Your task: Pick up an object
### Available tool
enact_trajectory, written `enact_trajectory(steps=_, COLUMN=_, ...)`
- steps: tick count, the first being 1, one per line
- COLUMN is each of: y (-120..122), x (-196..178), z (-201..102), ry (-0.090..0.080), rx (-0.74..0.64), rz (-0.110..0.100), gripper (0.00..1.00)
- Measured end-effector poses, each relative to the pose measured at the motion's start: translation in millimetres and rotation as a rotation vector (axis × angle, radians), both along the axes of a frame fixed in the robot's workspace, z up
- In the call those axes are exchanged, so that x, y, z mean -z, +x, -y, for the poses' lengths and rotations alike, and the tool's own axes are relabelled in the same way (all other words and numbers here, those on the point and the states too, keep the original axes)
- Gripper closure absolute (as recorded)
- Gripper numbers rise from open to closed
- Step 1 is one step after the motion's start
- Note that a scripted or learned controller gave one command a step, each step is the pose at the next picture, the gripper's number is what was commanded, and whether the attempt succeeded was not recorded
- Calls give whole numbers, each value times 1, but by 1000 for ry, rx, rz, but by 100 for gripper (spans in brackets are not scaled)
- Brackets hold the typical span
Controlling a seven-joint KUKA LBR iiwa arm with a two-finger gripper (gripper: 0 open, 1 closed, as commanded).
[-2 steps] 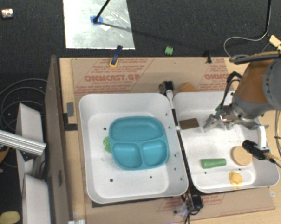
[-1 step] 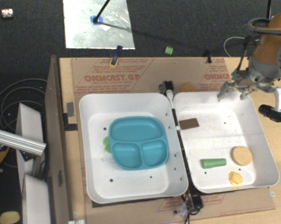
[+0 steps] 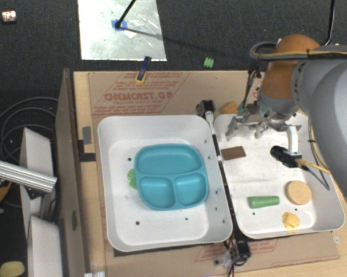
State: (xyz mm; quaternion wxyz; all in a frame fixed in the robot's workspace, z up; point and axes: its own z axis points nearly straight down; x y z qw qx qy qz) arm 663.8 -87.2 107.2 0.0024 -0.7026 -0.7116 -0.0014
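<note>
Green cylinder (image 3: 263,202), smooth, beside round disc (image 3: 299,193)

Foil sheet (image 3: 121,28), perhaps taped, beyond bench (image 3: 160,90)

- Bench (image 3: 160,90): brown cardboard-covered top, red lettering along the far edge.
- Left white bin (image 3: 115,183): lies on the bench.
- Right white bin (image 3: 329,211): lies just beside it, rims touching.
- Blue-and-yellow clamp (image 3: 143,70): at the far edge.
</note>
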Motion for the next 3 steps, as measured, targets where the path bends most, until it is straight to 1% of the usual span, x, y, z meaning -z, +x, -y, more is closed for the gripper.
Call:
enact_trajectory(steps=1, y=-31, x=24, z=-4, ry=-5, rx=12, rz=-1, gripper=0)
enact_trajectory(steps=2, y=7, x=21, z=37, ry=-8, rx=13, rz=9, gripper=0)
enact_trajectory(steps=3, y=-10, x=23, z=-1, ry=-4, rx=6, rz=2, gripper=0)
